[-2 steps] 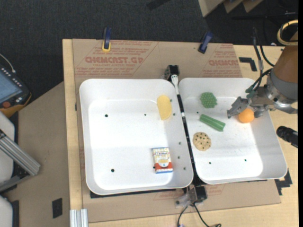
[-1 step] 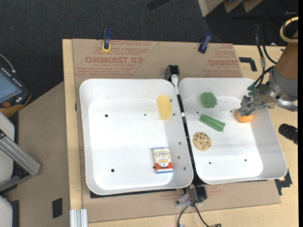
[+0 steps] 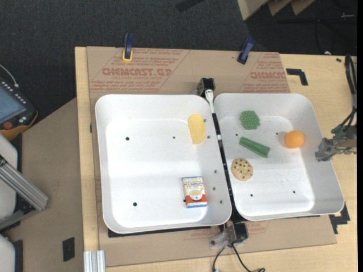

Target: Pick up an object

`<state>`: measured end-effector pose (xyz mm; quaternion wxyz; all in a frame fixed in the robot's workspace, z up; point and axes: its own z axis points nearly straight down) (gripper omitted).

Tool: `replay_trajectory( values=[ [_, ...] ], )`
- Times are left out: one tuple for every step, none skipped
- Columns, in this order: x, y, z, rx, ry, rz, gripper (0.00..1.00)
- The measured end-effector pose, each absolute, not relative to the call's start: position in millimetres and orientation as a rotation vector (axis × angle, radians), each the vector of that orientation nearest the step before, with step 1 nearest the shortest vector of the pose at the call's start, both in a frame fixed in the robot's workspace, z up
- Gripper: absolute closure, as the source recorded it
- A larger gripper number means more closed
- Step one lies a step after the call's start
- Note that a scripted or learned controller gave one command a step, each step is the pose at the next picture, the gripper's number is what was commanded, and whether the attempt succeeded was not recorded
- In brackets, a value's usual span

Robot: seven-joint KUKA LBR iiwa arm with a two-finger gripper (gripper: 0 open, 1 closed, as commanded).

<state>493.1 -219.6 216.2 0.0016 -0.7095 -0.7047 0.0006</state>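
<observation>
The left bin holds a pale yellow oblong piece near its right wall and a small orange-and-blue box near its front. In the right bin lie a green bumpy round piece, a green stick, a speckled cookie and an orange ball. My gripper sits at the right bin's right rim, just right of the orange ball and apart from it. Nothing shows in its grasp.
The bins rest on a brown cardboard sheet held by two clamps at the back. A black bracket sits between the bins at the back, and cables at the front.
</observation>
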Motion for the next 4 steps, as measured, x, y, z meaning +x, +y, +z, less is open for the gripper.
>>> replay_trajectory(
  values=[
    [497.1,-216,227,-2.224,-2.223,-0.001,1.00],
    [498.0,-216,237,-2.226,-2.226,-0.003,1.00],
    [498.8,-216,247,-2.228,-2.229,-0.004,1.00],
    [499.6,-217,257,-2.229,-2.232,-0.006,1.00]
  ],
)
